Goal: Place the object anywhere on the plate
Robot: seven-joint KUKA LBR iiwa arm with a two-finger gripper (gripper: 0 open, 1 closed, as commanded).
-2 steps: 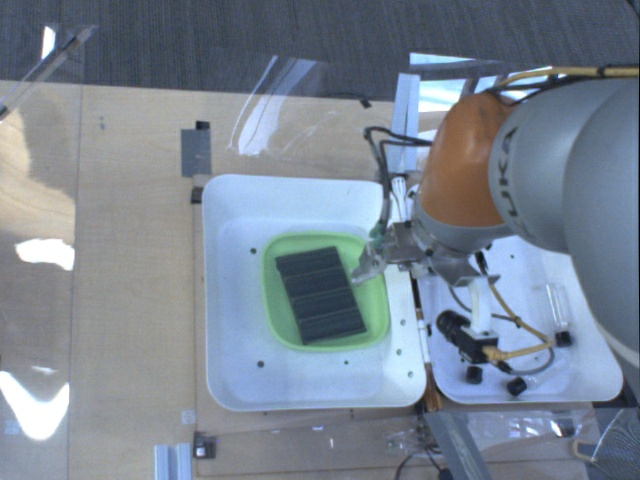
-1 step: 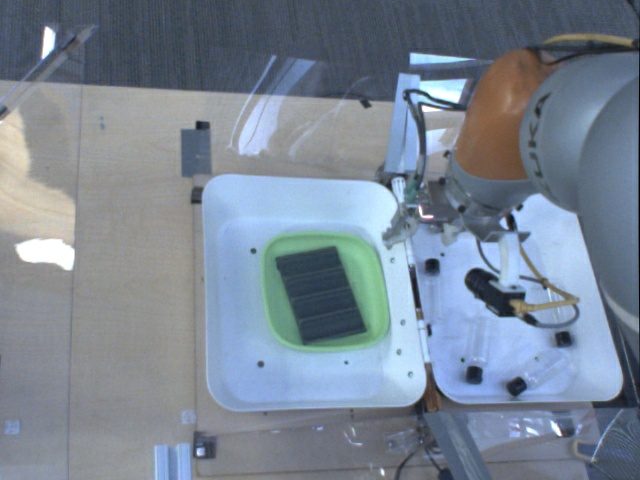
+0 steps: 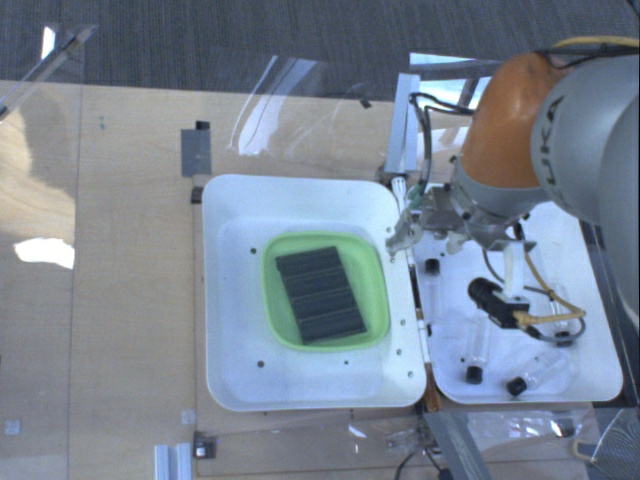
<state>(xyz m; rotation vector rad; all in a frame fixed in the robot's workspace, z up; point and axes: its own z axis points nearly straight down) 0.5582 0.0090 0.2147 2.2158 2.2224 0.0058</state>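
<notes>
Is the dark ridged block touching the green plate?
Touching. The camera view shows the dark ridged block lying flat inside the green plate, resting on its floor.

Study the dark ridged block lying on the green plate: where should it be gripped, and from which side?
Grip the dark ridged block across its two long edges near the middle, coming straight down from above. It lies flat on the green plate, and the plate's raised rim blocks a sideways approach. Its long edges run parallel, which probably suits two fingers.

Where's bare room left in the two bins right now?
The dark ribbed block covers most of the green square plate; the left white bin has bare floor around the plate. The right white bin is crowded with the arm and small clear tubes.
</notes>
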